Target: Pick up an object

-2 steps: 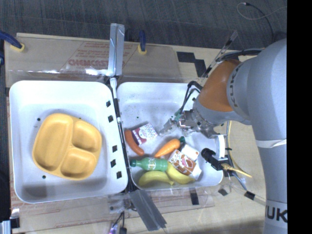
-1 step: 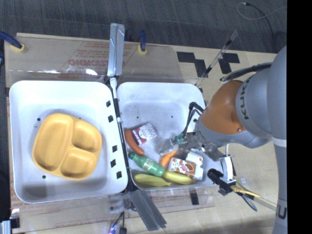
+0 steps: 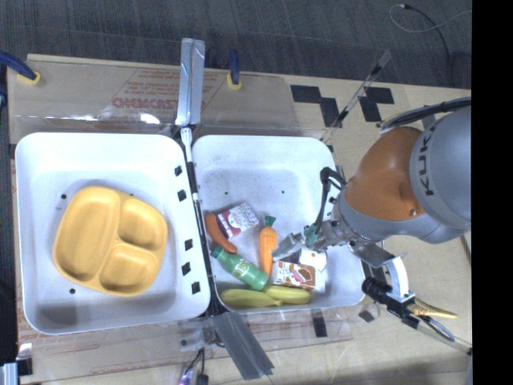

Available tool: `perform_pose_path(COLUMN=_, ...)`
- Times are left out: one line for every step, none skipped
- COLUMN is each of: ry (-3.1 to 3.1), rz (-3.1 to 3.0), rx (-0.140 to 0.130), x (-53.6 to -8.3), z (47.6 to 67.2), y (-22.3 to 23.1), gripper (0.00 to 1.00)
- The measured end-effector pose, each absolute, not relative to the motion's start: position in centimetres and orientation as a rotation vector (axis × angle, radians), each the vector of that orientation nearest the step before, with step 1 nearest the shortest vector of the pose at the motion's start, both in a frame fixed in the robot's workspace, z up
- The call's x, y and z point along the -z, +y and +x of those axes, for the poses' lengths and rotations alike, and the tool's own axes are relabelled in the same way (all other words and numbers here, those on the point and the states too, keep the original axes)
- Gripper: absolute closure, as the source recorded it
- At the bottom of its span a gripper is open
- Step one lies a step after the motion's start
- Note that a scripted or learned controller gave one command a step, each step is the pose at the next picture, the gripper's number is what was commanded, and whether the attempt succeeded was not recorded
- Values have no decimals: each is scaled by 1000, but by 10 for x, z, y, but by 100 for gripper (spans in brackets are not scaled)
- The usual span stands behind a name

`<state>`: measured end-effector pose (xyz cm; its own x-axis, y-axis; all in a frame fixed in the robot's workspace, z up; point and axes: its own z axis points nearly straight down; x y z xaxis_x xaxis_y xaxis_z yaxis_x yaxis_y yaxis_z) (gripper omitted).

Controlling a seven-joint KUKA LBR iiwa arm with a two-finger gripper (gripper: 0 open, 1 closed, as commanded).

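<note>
White right bin (image 3: 240, 155) holds the clutter bunched at its near side: carrot (image 3: 268, 247), green bottle (image 3: 242, 270), banana (image 3: 264, 297), carton (image 3: 298, 274). Tool (image 3: 309, 239) hangs just above carton; grip state cannot be told. Yellow tray (image 3: 108, 237) sits in left bin (image 3: 48, 159).

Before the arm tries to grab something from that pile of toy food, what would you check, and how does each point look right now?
1. Things to grab in the right bin: ok; carrot, green bottle, banana.
2. Tool over that bin: ok, above the small carton.
3. Tool holding anything: cannot tell.
4. Carton free to lift: cannot tell, tool partly covers it.
5. Yellow tray out of the way: ok, in the left bin.
</note>
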<state>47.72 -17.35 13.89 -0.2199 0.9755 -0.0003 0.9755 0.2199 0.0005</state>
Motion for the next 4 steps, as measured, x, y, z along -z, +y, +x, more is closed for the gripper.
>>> perform_pose_path(ry=2530, rz=1867, rx=2, x=-91, z=511, y=-152, gripper=0)
perform_pose_path(ry=2617, rz=1736, rx=0, x=-91, z=508, y=-179, gripper=0)
perform_pose_path(ry=2620, rz=1729, rx=0, x=-101, z=508, y=-178, gripper=100)
perform_pose_path(ry=2491, rz=1916, rx=1, x=-210, z=527, y=-124, gripper=100)
